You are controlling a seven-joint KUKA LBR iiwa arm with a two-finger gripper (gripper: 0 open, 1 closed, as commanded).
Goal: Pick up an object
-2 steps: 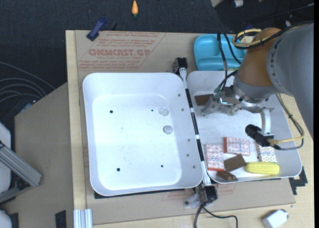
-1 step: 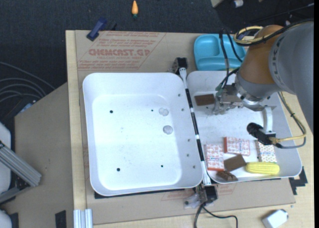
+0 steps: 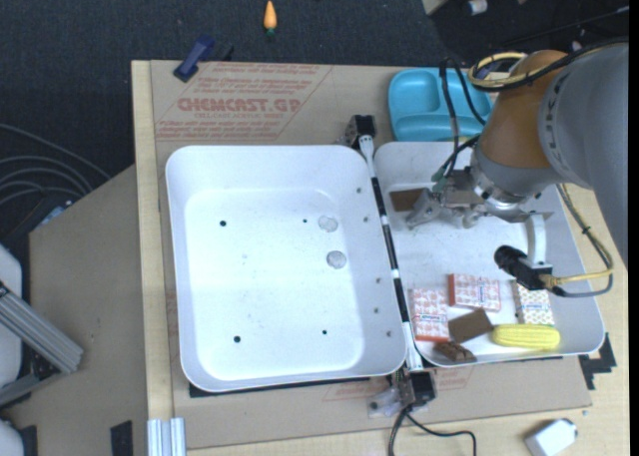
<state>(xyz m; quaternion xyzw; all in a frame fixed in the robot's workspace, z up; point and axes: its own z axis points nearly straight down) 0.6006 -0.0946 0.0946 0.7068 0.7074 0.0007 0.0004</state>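
The right bin [image 3: 579, 284] holds several small items. A brown flat piece [image 3: 403, 200] lies at its back left, near the divider. My gripper [image 3: 436, 207] hangs low over the bin just right of that brown piece, under the orange-banded wrist [image 3: 514, 125]. Along the bin's front lie three patterned sachets [image 3: 476, 291], a brown block [image 3: 469, 325], a yellow corn-like object [image 3: 526, 337] and a small dark item [image 3: 454, 351]. I see nothing gripped.
The left bin [image 3: 200, 274] has two small translucent round pieces [image 3: 336, 260] near its right side. A blue tray [image 3: 424, 105] sits behind the right bin. A black cable end [image 3: 514, 262] hangs beside the arm. Cables run over the bin's right rim.
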